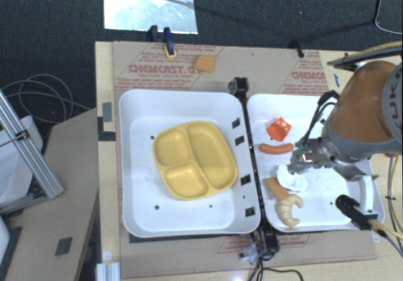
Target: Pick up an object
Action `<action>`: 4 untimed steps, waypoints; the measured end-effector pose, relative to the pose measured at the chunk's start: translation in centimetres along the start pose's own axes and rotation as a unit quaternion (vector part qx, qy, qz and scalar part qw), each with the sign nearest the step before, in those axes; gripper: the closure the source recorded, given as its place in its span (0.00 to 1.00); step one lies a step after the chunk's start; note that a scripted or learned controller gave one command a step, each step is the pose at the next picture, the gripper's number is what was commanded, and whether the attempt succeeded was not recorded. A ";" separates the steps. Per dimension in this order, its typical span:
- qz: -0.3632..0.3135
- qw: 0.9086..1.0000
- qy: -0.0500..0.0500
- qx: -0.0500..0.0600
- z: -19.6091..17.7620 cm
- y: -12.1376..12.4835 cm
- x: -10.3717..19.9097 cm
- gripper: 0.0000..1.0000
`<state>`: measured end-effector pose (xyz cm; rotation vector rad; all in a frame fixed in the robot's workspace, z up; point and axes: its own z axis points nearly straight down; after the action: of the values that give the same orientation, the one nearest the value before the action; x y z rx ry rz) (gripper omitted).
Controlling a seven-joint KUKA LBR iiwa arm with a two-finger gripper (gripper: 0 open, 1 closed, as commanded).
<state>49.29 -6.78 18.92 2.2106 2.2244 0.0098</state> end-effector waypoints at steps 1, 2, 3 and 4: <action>-0.001 1.000 0.000 0.003 -0.5 -0.5 3.1 1.00; -0.002 1.000 0.001 0.004 -0.9 -0.5 9.0 1.00; 0.002 1.000 0.000 0.003 -0.9 -0.5 8.6 0.00; 0.006 1.000 -0.003 -0.002 -9.7 -0.4 -0.9 0.00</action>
<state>48.77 -7.70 28.64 2.2196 2.2055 0.0071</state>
